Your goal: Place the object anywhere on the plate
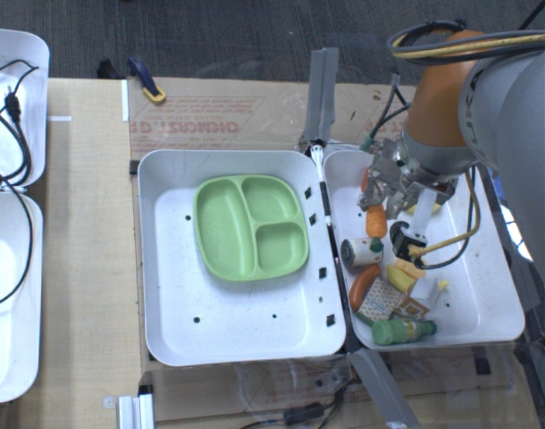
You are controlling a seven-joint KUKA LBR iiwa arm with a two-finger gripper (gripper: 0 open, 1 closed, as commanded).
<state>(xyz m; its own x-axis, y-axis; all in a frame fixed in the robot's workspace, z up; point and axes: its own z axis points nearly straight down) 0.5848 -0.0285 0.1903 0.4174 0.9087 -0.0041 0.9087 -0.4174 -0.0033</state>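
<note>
Left bin holds a green three-compartment plate, lying flat toward the bin's upper middle with nothing on it. Right bin holds the clutter: an orange carrot-like piece upright just under the jaws, a small white can on its side just left of centre, a red-orange sausage shape below it, a yellow block, a patterned flat packet, and a green bottle lying along the near wall. These items sit close together, several touching. The arm comes in from the right, its orange band above the wrist, and its wrist and cables cover the upper part of the right bin. Jaws are low over the carrot-like piece; whether they are open or closed, or gripping anything, cannot be told, since the wrist body and a black cable loop overlap them. The bins' shared wall stands between clutter and plate. A blue-and-yellow clamp lies on the table upper left.
</note>
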